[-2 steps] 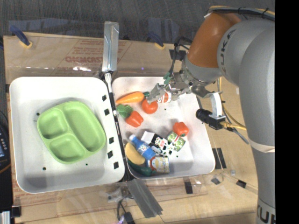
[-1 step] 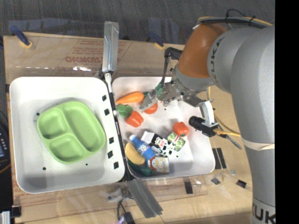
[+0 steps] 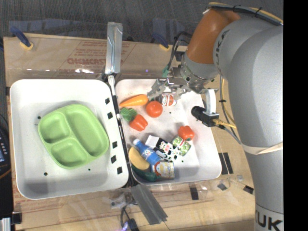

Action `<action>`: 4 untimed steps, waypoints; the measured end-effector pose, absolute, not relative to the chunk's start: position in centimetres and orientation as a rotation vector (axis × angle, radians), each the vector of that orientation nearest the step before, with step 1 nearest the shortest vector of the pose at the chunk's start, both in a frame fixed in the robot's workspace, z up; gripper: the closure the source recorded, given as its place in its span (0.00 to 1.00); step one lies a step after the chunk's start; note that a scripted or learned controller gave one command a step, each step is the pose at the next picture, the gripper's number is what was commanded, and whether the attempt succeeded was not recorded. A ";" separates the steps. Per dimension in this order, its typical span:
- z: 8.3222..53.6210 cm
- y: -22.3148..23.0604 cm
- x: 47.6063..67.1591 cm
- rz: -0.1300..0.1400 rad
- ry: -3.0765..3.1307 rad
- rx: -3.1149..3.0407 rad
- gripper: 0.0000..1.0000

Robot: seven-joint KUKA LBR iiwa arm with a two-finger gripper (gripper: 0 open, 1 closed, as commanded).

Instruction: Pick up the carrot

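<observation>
A: Where is the claw (image 3: 161,87)?
B: Over the far part of the right bin (image 3: 211,148), hanging off the grey arm (image 3: 240,57). Its fingers are spread apart with nothing between them.

A: And the carrot (image 3: 134,100)?
B: One carrot, lying just left of the claw, close to the wall between the two bins. It is not touching the fingers.

A: What sits right by the claw?
B: One small can (image 3: 168,99) under it and one tomato (image 3: 154,109) beside that.

A: Count the rest in that bin.
B: One red pepper (image 3: 138,123) with a green leafy piece (image 3: 127,113) next to it, one small orange fruit (image 3: 186,132), one blue bottle (image 3: 145,151), one black-and-white carton (image 3: 163,147), one green carton (image 3: 180,146), one yellow piece (image 3: 138,159) and a second can (image 3: 165,169) near the front wall.

A: The left bin (image 3: 24,129)?
B: One green tray (image 3: 72,134) with three compartments.
</observation>
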State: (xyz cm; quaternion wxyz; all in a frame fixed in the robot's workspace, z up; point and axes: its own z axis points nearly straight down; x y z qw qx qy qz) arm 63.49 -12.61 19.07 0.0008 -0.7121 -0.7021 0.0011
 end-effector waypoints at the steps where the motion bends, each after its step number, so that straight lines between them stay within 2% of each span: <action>1: 9.2 -11.0 64.3 0.004 -2.130 -2.305 0.00; 2: 22.4 -13.3 57.2 0.002 -2.282 -2.157 0.00; 3: 20.6 -12.3 61.4 0.006 -2.241 -2.195 0.00; 4: 12.1 -12.4 65.6 0.006 -2.374 -2.049 0.00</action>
